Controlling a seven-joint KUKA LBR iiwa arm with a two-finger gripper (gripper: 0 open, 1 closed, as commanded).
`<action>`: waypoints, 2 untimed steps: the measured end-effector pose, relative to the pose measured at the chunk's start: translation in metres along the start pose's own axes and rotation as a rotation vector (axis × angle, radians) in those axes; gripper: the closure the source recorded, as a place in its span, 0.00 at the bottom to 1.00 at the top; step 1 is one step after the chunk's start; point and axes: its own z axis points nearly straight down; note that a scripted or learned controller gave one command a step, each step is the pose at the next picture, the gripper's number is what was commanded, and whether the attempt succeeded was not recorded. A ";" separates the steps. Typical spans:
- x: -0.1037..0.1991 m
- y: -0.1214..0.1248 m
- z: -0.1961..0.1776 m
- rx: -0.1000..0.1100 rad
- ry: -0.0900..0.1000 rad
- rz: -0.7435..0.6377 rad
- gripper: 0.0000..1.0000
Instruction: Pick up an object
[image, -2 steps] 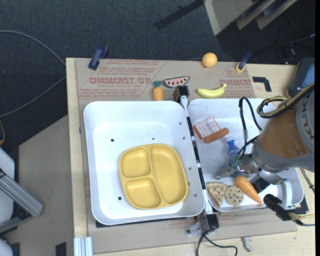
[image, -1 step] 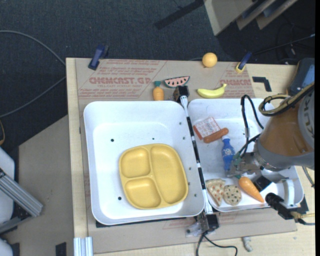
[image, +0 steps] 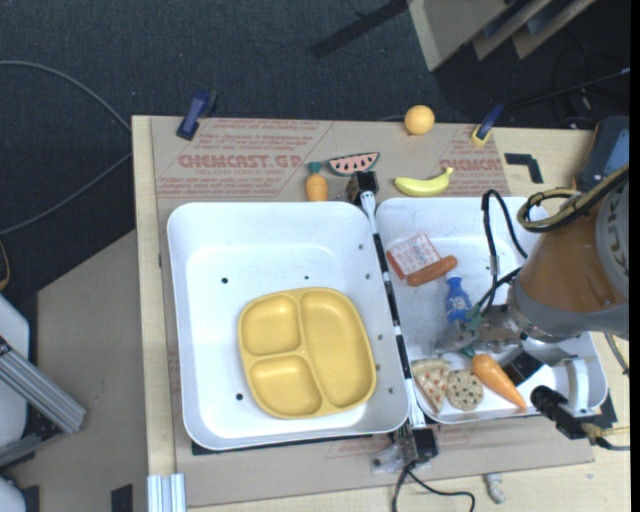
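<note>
Nothing looks picked up yet: the grey two-finger gripper is down in the right-hand shallow white bin, and whether it is open or shut cannot be made out.

Just beside it lie a small blue plastic bottle and an orange toy carrot. Near it are two round toy cookies, and farther up a red toy sausage against a white-and-red packet.

The left-hand white bin, well apart, holds a yellow three-compartment plastic plate.

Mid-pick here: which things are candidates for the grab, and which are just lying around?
In play, right bin:
blue bottle
sausage
carrot
cookies
gripper

Lying about:
yellow tray, left bin
banana
watermelon slice
orange ball
small carrot
</note>
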 end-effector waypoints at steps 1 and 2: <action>0.000 0.000 -0.010 -0.001 -0.001 0.001 1.00; 0.000 0.000 -0.010 -0.001 -0.001 0.001 0.00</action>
